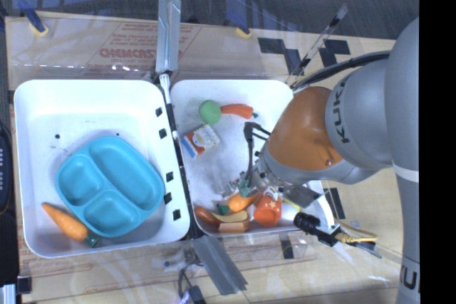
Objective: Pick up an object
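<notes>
The end effector point(246, 190) hangs over the toy food pile point(239, 210) just below it; I cannot tell whether it is grasping anything.

Right bin's point(187, 92) middle lies open; toys point(239, 213) crowd its near edge

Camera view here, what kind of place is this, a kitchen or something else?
Most likely a robot lab bench, not a kitchen: a grey and orange arm reaches over two white bins, which hold toy food and a blue divided tray.
</notes>
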Robot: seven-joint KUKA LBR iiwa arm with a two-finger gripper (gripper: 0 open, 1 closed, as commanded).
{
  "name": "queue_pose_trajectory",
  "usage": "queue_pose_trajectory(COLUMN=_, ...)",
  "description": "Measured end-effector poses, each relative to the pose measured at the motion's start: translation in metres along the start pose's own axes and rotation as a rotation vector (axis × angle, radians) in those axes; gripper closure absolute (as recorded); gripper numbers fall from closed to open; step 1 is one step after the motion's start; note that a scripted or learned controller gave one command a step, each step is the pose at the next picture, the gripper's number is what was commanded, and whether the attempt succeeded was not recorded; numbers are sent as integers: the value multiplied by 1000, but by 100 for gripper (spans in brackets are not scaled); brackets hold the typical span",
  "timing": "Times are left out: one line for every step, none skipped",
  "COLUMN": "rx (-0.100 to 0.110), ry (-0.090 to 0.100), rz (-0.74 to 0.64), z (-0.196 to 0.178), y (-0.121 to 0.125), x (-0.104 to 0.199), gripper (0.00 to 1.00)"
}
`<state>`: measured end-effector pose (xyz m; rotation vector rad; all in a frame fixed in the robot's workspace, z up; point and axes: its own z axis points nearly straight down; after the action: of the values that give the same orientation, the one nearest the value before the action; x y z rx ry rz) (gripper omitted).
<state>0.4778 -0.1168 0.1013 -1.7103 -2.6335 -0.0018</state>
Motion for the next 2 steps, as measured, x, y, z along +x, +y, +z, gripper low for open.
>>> queue_pose_trajectory(rx=0, ry=-2, rz=11, z=10, y=6, x=-37, gripper=100)
queue_pose_trajectory(rx=0, ry=-1, rz=11, z=10, y=6, x=-37, gripper=0)
